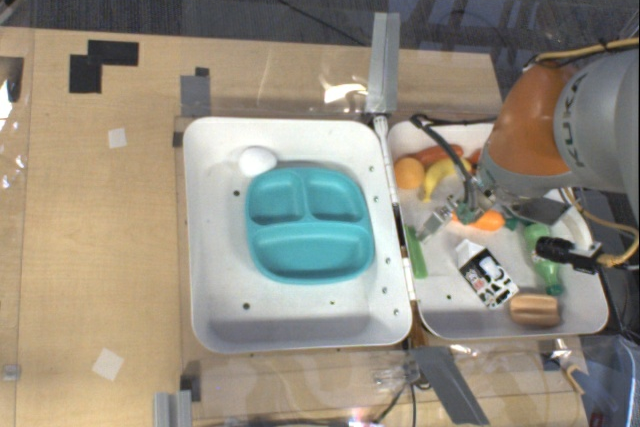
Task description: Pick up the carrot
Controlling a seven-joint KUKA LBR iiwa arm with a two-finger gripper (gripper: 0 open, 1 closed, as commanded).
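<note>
The gripper (462, 208) sits low in the right bin (590, 315), right at the carrot (487, 222), apparently to grasp it. Whether its jaws are open or closed, I cannot tell.

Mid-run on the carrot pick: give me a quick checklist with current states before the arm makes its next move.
1. Carrot located in right bin: ok, orange piece visible under the wrist.
2. Gripper over the carrot: ok, it sits right beside it.
3. Carrot between the fingers: cannot tell, arm blocks the contact.
4. Neighbours apart from the carrot: not ok, banana and green item lie close.
5. Teal tray in left bin undisturbed: ok.
</note>
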